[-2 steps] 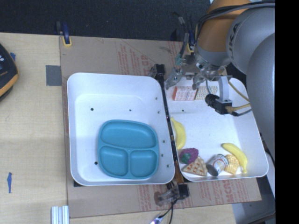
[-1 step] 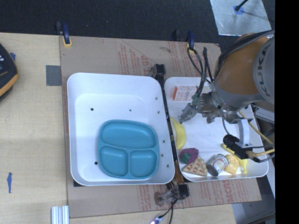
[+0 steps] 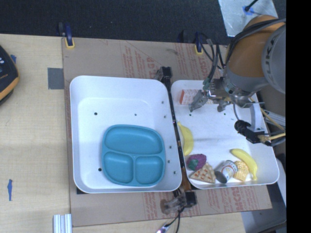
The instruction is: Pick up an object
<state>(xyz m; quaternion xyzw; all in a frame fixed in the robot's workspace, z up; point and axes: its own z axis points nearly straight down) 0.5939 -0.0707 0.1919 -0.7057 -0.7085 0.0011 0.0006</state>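
A pale wooden tabletop [image 3: 34, 144] carries a brown printed cardboard sheet [image 3: 121, 57], held at its far edge by small clamps, and on that sheet sit two shallow white plastic bins side by side. A strip of grey tape [image 3: 55, 78] marks the cardboard's left edge, and part of a black and yellow device [image 3: 7, 76] lies at the far left of the tabletop. Beyond the tabletop the floor is dark carpet [image 3: 121, 6], with a pale sheet [image 3: 245, 8] lying on it at upper right.

The left white bin [image 3: 80, 101] holds a blue plastic tray with three compartments [image 3: 133, 155], lying flat toward the bin's near side.

The right white bin [image 3: 272, 171] holds the small objects. A yellow banana-shaped toy [image 3: 186, 138] lies against its left wall. Nearer the front are a purple toy [image 3: 197, 160], a tan waffle-patterned wedge [image 3: 204, 174], a small tin can on its side [image 3: 226, 171] and a second yellow banana [image 3: 247, 161], all clustered close together. A small orange and white packet [image 3: 186, 96] lies in the far left corner.

The grey arm with its orange band [image 3: 252, 47] reaches in from the right, and the gripper [image 3: 210, 103] hangs over the far part of the right bin, just beside the packet. Its fingers [image 3: 197, 102] stand apart with nothing between them.
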